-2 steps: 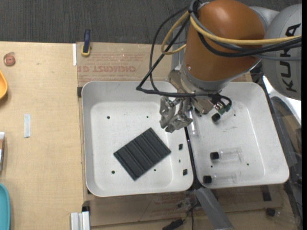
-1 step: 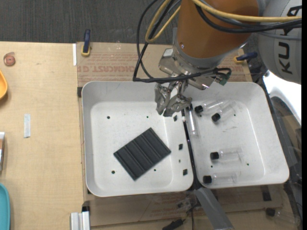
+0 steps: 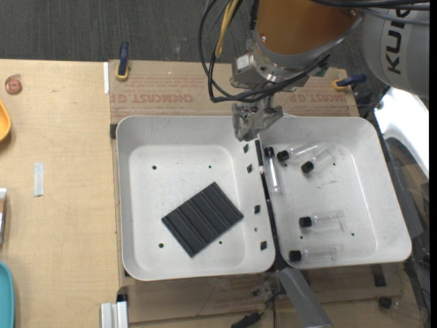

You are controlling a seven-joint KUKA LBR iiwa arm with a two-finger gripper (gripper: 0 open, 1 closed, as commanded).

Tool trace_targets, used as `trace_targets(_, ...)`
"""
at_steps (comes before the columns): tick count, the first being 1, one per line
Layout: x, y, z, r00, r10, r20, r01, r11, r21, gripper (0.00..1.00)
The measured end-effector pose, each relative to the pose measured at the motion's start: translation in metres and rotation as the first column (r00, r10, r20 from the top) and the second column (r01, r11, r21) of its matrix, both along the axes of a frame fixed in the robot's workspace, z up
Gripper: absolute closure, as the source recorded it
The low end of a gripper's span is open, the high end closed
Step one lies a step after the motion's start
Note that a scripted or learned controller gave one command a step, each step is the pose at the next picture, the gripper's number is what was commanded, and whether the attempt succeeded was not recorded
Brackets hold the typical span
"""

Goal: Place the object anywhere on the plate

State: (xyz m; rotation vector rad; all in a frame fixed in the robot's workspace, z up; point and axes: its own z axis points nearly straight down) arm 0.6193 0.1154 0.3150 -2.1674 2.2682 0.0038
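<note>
Gripper (image 3: 256,127) hangs up-right of dark ribbed rectangular plate (image 3: 203,219), laid flat as drop target; grip state cannot be told. Clear black-capped vial (image 3: 273,173) right of plate, likely the pick

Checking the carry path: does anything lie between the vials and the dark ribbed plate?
Only the bins' meeting rims, running between the vials in the right bin and the ribbed plate in the left. Nothing else visible lies between them. The claw hangs above those rims' far end.
</note>
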Motion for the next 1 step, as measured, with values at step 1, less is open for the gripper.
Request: trace_targets(1, -0.0513, 0.0013, 0.0461, 0.992, 0.129, 0.000, -0.129, 0.992, -0.001, 1.00)
